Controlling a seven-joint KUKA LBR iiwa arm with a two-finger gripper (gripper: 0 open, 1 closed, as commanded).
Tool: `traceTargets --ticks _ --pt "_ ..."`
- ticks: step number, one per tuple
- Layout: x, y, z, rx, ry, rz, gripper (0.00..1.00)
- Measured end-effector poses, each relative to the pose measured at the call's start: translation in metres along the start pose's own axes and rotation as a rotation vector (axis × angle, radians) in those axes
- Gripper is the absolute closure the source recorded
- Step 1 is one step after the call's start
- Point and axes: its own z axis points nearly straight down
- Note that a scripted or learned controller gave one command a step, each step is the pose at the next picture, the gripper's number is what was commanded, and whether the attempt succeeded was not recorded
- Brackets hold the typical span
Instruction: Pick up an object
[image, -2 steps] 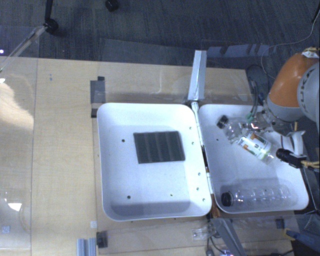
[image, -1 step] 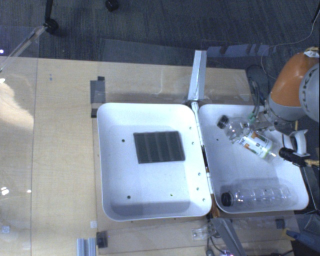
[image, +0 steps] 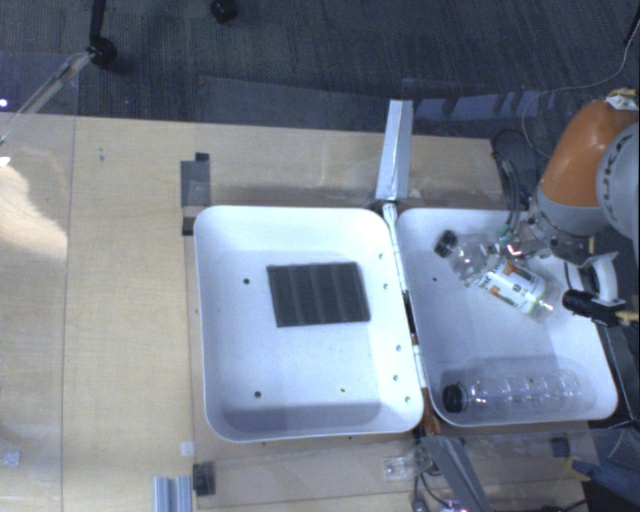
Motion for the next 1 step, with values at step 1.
traceTargets --ticks 1 --pt "-0.0039 0.0042 0.0014 0.007 0.009 -0.06 0.0"
